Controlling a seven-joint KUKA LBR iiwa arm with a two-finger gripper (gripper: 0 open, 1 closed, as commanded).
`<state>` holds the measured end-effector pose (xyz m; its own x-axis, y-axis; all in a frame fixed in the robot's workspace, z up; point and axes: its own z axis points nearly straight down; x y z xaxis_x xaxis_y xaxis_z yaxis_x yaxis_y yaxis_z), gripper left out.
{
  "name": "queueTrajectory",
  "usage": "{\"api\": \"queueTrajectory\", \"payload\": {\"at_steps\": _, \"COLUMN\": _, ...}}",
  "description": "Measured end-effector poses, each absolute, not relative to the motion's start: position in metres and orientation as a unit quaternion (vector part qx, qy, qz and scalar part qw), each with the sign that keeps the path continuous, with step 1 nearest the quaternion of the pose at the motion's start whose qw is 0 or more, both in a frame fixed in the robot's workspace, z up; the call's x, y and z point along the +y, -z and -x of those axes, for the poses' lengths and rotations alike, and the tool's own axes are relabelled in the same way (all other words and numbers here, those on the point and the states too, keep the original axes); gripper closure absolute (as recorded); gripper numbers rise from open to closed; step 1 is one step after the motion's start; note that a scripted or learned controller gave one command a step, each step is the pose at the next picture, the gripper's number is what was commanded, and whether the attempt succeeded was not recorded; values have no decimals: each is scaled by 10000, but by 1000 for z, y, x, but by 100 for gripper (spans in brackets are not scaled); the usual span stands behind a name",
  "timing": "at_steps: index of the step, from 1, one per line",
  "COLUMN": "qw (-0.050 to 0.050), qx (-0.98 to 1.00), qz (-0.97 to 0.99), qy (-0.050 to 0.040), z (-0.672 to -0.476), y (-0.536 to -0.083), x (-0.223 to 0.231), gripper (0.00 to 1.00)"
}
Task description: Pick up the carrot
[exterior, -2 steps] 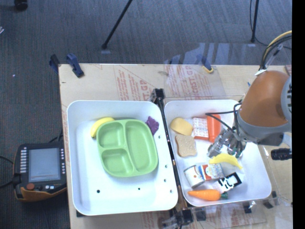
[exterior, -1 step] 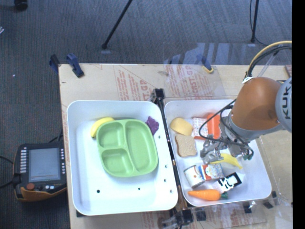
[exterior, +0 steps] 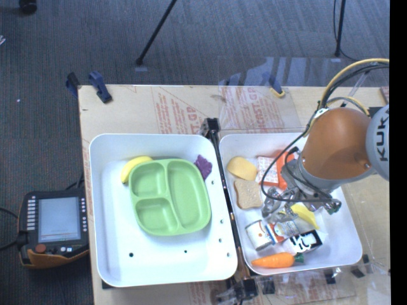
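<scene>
While the carrot [exterior: 275, 260] lies flat against the front wall of the right bin [exterior: 351, 241], near that wall's middle, the gripper [exterior: 287, 216] hangs over the clutter just behind it. Whether the claw is open or closed I cannot tell; wrist and cables hide it. By its look the carrot is a toy: light, stiff, smooth and likely slippery, tapering to a point at the left with a green top at the right. A hold across the thick part near the top seems safest, since the thin tip could squirt free. A small carton [exterior: 262, 234] sits just behind it, crowding one side.
</scene>
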<state>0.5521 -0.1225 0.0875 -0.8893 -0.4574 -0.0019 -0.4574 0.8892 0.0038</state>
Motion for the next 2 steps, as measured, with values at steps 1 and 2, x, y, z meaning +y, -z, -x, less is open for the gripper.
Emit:
{"api": "queueTrajectory", "payload": {"at_steps": 1, "qw": 32, "qx": 9977, "qz": 682, "qy": -10, "z": -541, "y": -189, "x": -59, "gripper": 100}}
{"api": "queueTrajectory", "payload": {"at_steps": 2, "qw": 62, "qx": 9888, "qz": 1493, "qy": -1, "z": -601, "y": -93, "x": -91, "gripper": 100}}
